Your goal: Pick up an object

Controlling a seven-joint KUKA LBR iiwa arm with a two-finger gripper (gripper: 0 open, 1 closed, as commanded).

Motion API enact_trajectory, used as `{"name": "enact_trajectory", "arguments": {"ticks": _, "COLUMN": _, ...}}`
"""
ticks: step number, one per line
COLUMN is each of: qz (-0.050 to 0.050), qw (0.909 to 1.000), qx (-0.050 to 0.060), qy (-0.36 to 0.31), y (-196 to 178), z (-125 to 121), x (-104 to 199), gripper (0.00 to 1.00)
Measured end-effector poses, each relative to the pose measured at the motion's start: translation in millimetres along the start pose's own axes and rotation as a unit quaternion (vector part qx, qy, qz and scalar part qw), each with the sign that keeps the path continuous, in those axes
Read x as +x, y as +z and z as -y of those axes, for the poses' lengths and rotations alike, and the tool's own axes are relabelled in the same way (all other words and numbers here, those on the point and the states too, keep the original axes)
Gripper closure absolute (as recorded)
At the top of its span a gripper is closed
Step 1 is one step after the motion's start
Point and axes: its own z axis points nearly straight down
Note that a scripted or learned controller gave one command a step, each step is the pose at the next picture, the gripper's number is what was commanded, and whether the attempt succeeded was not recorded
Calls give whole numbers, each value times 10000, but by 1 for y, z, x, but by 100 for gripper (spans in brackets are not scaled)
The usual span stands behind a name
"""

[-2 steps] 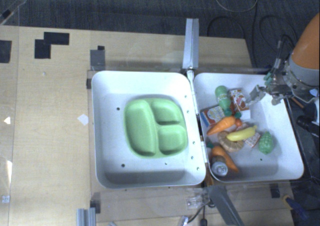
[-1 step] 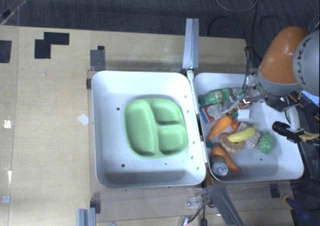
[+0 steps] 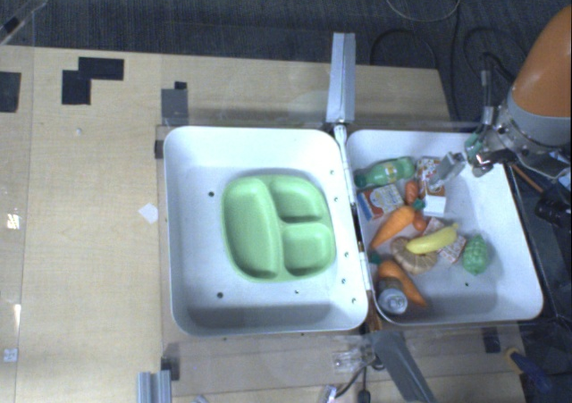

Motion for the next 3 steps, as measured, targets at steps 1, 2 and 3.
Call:
{"name": "enact_trajectory", "arguments": {"ticks": 1, "qz": 6, "qw": 9997, "qx": -21, "qy": 250, "y": 126, "z": -12, "x": -13, "gripper": 0}}
{"name": "enact_trajectory", "arguments": {"ticks": 2, "qz": 7, "qw": 9997, "qx": -41, "qy": 235, "y": 116, "z": -15, "x": -13, "gripper": 100}}
{"name": "enact_trajectory", "arguments": {"ticks": 3, "qz": -5, "qw": 9965, "qx": 15, "qy": 836, "y": 14, "z": -38, "x": 27, "gripper": 100}}
